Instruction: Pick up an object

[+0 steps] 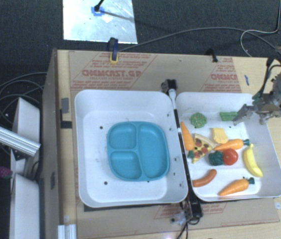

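Observation:
The right bin (275,176) holds several toy foods. Among them are a broccoli (198,119), a green piece (227,116), a yellow wedge (220,135), a pizza slice (201,146), a tomato (230,157), a banana (251,161), a sausage (204,178) and carrots (236,185). My gripper (252,116) hangs over the bin's far right corner, just right of the green piece. Its fingers (240,115) are spread open with nothing between them.
The left bin (95,108) carries a blue divided plate (137,150). A black clamp and rail (173,108) run between the two bins. Cables trail over the cardboard behind the bins, and another carrot (187,136) lies along the right bin's left wall.

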